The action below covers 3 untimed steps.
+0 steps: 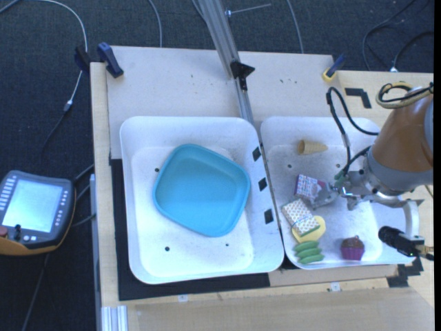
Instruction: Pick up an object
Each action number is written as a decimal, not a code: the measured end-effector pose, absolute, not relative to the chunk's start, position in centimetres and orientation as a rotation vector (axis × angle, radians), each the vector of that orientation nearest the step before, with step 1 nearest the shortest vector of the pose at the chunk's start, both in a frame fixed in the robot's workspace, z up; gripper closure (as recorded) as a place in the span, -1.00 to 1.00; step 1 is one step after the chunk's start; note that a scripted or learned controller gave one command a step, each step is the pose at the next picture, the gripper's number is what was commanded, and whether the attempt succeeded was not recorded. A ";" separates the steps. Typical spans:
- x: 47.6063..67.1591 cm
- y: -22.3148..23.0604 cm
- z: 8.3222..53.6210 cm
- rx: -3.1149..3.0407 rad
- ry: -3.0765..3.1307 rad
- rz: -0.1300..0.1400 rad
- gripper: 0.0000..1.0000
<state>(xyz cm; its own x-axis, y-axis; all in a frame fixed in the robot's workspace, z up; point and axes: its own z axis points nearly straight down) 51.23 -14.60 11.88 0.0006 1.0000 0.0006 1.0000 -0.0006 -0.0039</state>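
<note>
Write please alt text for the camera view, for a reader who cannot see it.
The gripper is low in the right bin, beside a small patterned packet. Nearby lie a cone, a checkered packet, a green toy and a purple toy. The left bin holds a blue plate.

bench (172, 88) | 2 white bins side by side: L bin (138, 143) / R bin (289, 133) | blk mat (122, 281) under L bin
</note>
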 end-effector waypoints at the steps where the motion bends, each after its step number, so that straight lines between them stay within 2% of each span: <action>1: 51.4 -14.6 13.2 -2.222 -2.223 -0.001 1.00; 3: 50.2 -14.7 24.0 -2.224 -2.226 -0.005 1.00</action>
